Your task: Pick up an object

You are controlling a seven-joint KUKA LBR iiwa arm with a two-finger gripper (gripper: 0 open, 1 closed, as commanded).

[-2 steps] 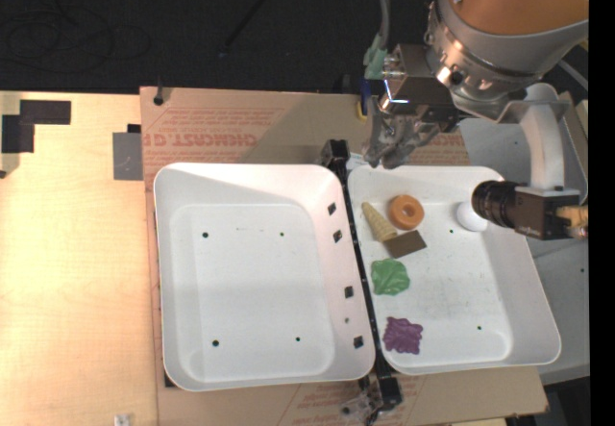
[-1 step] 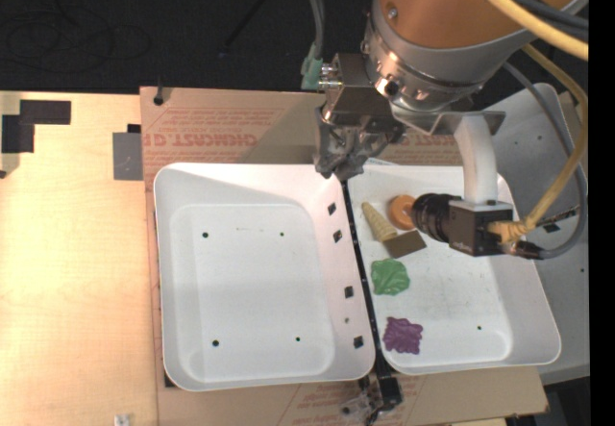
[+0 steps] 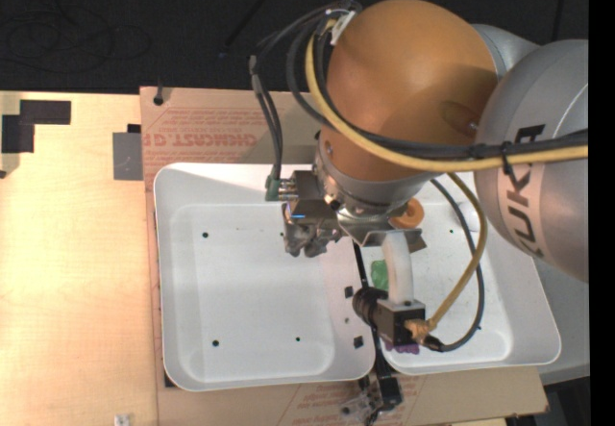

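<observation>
Small green block [image 3: 381,274] in right white bin [image 3: 519,318], long axis indiscernible, partly hidden beneath tool [image 3: 309,239]; tool aperture: cannot tell.

My gripper [image 3: 309,239] hangs over the left bin [image 3: 192,318], near its right wall. Right of that wall, in the right bin [image 3: 519,338], lie several small objects [image 3: 381,274].
</observation>
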